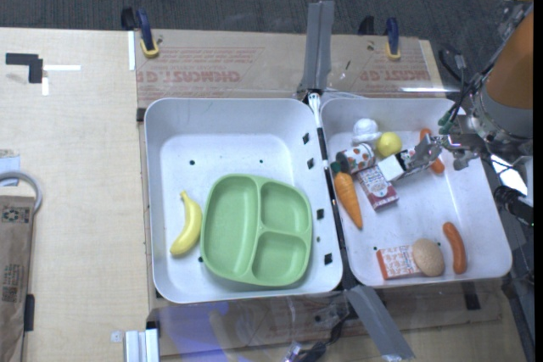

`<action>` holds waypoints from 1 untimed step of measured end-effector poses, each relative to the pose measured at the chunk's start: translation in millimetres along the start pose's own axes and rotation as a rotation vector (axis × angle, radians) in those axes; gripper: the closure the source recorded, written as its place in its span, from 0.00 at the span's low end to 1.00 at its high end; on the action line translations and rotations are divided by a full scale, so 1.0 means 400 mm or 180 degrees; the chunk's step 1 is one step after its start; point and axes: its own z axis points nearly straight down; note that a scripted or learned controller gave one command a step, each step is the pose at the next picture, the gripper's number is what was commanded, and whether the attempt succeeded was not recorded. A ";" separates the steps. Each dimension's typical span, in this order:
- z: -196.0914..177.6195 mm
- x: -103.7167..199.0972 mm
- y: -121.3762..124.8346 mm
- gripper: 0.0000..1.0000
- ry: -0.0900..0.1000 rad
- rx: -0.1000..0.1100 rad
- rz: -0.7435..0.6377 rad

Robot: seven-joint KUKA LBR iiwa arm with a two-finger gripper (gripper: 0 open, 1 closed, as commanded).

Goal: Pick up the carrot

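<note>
The carrot (348, 197) is orange with a green stub at its top end. It lies along the left wall of the right bin (484, 220), pointing toward the front. My gripper (422, 157) hangs over the upper middle of that bin, to the right of the carrot and well apart from it. The grey arm with its orange band (517, 72) comes in from the right. A small orange piece (437, 166) shows just beside the gripper.
Around the carrot lie a small bottle (356, 156), a red packet (377, 186), a lemon (389, 144) and a white object (366, 129). A sausage (455, 247), a bread roll (428, 258) and a red card (394, 262) sit near the front. The left bin (170, 131) holds a green divided plate (257, 229) and a banana (187, 225).
</note>
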 end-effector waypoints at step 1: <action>0.222 0.058 -0.124 0.00 0.0001 0.0004 0.0943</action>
